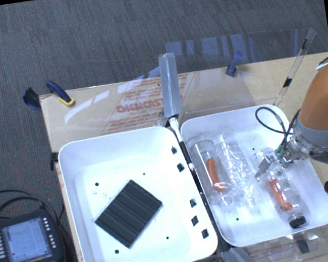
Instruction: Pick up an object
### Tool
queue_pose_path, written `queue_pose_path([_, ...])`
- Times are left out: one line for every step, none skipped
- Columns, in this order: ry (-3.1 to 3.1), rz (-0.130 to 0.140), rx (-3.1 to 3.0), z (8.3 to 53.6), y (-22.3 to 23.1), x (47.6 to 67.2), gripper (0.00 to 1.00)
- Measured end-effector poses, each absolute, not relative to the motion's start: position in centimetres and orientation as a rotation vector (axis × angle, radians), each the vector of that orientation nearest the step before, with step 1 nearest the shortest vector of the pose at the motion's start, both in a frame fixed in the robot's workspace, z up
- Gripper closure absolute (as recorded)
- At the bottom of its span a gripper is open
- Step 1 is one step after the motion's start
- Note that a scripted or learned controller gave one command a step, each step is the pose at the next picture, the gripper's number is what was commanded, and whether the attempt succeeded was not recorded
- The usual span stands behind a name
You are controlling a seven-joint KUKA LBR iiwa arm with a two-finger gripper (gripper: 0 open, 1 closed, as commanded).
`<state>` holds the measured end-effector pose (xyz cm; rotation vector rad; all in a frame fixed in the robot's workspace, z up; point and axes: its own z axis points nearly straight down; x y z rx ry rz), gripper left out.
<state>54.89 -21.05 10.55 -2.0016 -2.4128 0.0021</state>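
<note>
Arm: the KUKA arm [324, 109] entered from the right of the camera view, its orange band above the right bin [324, 210], wrist angled down and toward the left.
Gripper: the gripper [269, 162] sat low over the middle of the right bin, just above the clear items lying there.
Fingers: metallic parts showed at the tip, but whether they stood open or closed could not be told; nothing was visibly held between them.
Candidate object A: a clear bottle with orange contents and a black cap [283, 196] lay in the right bin just beside and below the gripper, cap toward the near rim.
Candidate object B: a second clear bottle with an orange insert [214, 172] lay lengthwise near the left wall of the same bin, apart from the gripper.
Candidate object C: crumpled clear plastic [238, 162] lay between the two bottles; its outline was hard to separate from the white floor.
Left bin: the left bin [88, 256] held a dark ribbed slab [129, 213], lying flat and turned diagonally, well apart from the arm.
Surroundings: a teach pendant [23, 245] rested on the floor to the left of the bench.
Step in hand: judged as the descent or approach to a grasp in the right bin; no lift had begun.
Next move: likely required centring the tip over the nearer bottle, closing across its narrow width, then rising straight.
Risk: the smooth, round bottle could roll or slip from a partial pinch.
</note>
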Motion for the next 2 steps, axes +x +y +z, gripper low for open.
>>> queue_pose_path([-2.456,-0.006,-1.963,9.0,-21.0,53.9,0.0])
queue_pose_path([-2.491,-0.003,-1.911,8.8,-21.1,50.4,0.0])
